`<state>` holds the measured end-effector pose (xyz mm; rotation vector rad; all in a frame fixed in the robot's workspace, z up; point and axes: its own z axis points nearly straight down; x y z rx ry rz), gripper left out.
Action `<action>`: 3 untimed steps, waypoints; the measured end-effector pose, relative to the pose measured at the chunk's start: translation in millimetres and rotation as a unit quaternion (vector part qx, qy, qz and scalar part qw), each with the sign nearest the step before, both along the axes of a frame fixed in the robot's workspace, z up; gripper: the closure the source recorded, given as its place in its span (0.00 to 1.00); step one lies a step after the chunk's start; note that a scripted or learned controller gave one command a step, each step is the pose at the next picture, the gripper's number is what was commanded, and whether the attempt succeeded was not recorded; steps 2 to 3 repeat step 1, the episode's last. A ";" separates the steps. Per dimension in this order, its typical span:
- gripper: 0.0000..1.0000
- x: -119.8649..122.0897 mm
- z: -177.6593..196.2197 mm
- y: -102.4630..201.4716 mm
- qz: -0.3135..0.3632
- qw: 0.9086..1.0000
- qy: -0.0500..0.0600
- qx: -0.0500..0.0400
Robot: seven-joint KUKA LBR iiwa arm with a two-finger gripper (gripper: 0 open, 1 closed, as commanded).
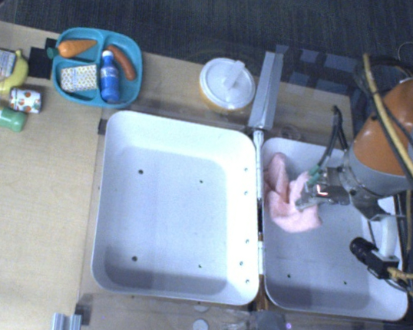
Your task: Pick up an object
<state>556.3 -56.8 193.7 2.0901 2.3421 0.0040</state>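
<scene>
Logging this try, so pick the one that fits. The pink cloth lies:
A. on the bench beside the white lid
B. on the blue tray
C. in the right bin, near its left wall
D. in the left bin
C: the pink cloth lies crumpled in the right bin, close to its left wall, with the gripper at its right side.

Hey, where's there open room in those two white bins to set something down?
The left bin has bare floor wall to wall. In the right bin, the near half below the pink cloth is free. Its far half is crowded: the cloth lies by the divider with the tool at it.
</scene>
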 end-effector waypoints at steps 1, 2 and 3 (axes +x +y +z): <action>1.00 1.1 9.8 1.1 0.003 1.000 -0.001 0.000; 1.00 1.1 9.8 1.1 0.003 1.000 -0.001 0.000; 1.00 1.1 9.8 1.1 0.003 1.000 -0.001 0.000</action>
